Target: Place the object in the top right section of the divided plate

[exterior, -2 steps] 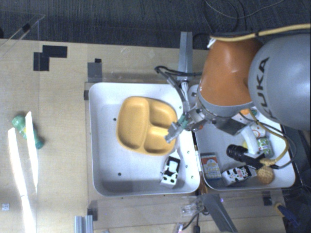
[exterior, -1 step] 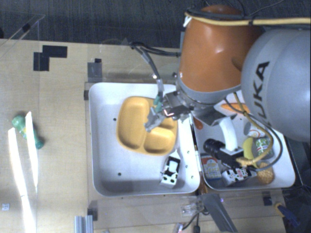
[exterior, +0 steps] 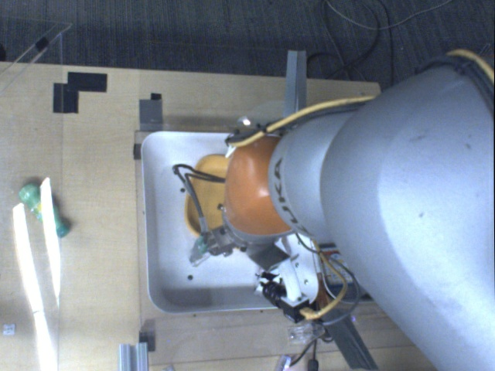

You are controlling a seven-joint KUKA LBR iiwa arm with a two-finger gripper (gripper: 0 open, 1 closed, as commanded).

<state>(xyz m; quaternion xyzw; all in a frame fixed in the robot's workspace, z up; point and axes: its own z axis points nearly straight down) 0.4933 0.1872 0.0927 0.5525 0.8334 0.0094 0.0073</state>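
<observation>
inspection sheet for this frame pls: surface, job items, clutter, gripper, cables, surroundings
Surface: wooden bench bearing a white bin.
Job's things: yellow plate in the bin, mostly hidden under the arm; object not identifiable.
Clutter: green item on the bench at left; black tape marks.
Grippers: hidden under the arm's orange band.
Cables: yellow cable along the arm; black cable on the floor.
Surroundings: dark carpet.

one white bin, one yellow plate, one green toy
</observation>
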